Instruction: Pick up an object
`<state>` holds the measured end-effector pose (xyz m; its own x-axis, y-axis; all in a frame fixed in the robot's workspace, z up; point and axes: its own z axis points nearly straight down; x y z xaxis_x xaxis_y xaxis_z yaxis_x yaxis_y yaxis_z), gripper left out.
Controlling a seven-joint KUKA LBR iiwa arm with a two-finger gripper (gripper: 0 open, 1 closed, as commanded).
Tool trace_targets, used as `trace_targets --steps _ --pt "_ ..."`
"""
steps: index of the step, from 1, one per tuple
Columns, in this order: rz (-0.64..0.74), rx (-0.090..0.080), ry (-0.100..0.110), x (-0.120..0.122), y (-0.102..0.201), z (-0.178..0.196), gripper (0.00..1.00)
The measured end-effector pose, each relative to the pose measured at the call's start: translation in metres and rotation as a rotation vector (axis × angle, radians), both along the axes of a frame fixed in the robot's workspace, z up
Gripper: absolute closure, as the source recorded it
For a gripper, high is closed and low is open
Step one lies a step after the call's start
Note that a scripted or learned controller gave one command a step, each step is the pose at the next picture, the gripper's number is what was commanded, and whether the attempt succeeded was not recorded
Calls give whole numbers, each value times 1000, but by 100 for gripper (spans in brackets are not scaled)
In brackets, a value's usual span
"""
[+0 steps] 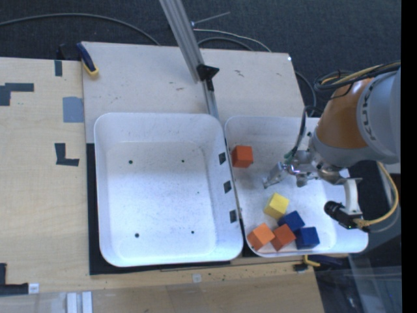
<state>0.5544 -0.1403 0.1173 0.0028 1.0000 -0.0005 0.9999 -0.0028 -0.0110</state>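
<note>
Over the right-hand bin [260,126] you have the gripper [273,177], reaching in from the right with the grey arm [381,119] and its orange band [339,119] behind it. Its two fingers [268,181] point left toward the bin's middle and appear spread apart with nothing between them, though they are small and dim against the white floor, so take that as likely rather than sure.

Your nearest candidate is the yellow cube [276,205], just below the fingertips and apart from them. It sits turned on the floor so that one corner points roughly toward the gripper; being a cube, it has no long axis to speak of.

Up and to the left, near the bin's left wall, you see an orange-red cube [242,156] standing square to the bin's edges.

Along the near wall lies a cluster touching one another: an orange cube [260,236], a reddish-brown cube [283,237], and two blue cubes [292,220] [307,237].

Beside it, the left bin [104,194] sits against the right one.
</note>
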Motion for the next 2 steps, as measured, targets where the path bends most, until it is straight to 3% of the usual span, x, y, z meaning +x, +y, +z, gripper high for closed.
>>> trace_targets --steps 1,2 --pt "3 2 -4 -31 23 -27 0" --pt "4 2 -6 -54 53 -26 0"
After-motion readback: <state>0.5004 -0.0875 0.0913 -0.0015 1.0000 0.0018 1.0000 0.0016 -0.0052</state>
